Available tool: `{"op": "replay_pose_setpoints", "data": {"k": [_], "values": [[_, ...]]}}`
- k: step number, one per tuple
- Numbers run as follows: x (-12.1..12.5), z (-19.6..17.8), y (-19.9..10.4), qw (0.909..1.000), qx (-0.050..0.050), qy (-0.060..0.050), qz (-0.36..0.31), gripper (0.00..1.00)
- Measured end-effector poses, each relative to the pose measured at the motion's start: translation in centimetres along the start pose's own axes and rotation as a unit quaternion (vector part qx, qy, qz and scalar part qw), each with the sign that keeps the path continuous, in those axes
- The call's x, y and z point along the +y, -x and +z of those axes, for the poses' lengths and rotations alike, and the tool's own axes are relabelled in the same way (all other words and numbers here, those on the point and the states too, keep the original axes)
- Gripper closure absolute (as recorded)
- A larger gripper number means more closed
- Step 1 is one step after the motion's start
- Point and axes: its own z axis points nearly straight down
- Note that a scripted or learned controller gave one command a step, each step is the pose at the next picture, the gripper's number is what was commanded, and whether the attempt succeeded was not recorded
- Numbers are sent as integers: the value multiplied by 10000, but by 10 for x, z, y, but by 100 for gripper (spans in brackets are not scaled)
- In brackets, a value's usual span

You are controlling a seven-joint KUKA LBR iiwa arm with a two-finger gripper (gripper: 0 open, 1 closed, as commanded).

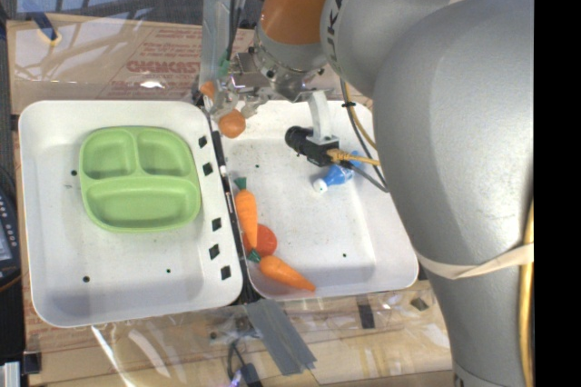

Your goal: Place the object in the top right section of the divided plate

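Small round orange object [232,124]

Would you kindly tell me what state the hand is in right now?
Hand: closed on a small orange ball, above the right bin's far-left corner.

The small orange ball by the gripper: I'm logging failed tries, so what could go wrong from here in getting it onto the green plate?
1. The small orange ball sits just under the gripper, right above the rim between the two bins; a weak hold could drop it there.
2. The top right section of the green divided plate is small, so a release could land in a neighbouring section.
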Motion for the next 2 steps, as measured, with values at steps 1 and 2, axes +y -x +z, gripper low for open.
{"op": "replay_pose_setpoints", "data": {"k": [1,2], "values": [[0,-9,0,10000,-2,-13,-19,100],[1,-17,0,10000,-5,-28,-35,100]]}}
